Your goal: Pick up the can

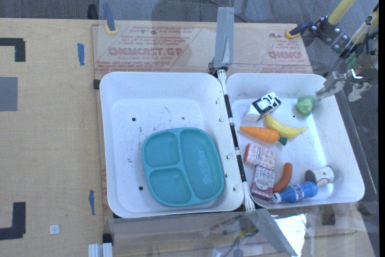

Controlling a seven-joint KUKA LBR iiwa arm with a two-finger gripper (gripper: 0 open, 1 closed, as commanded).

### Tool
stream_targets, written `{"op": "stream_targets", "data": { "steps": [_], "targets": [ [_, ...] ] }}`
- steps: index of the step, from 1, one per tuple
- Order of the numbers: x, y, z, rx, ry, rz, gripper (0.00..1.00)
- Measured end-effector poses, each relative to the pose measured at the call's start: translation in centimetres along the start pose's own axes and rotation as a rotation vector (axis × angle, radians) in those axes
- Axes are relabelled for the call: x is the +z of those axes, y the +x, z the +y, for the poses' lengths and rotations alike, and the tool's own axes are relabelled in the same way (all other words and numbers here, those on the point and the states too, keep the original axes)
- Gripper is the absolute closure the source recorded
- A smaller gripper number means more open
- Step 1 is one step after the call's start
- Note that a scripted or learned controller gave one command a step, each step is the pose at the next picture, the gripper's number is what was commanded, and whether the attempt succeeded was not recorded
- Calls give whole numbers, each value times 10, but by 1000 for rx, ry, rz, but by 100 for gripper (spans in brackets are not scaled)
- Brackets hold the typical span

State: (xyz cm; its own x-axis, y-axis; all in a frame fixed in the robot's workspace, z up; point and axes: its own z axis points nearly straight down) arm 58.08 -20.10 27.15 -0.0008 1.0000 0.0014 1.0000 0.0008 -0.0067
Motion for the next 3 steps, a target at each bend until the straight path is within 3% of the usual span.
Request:
{"op": "stream_targets", "data": {
  "steps": [1,2,3],
  "targets": [
    [134,19,-2,60,0,0,0],
    [133,13,12,-176,-4,-2,0],
    [178,-15,-32,-102,-5,4,0]
  ]
}}
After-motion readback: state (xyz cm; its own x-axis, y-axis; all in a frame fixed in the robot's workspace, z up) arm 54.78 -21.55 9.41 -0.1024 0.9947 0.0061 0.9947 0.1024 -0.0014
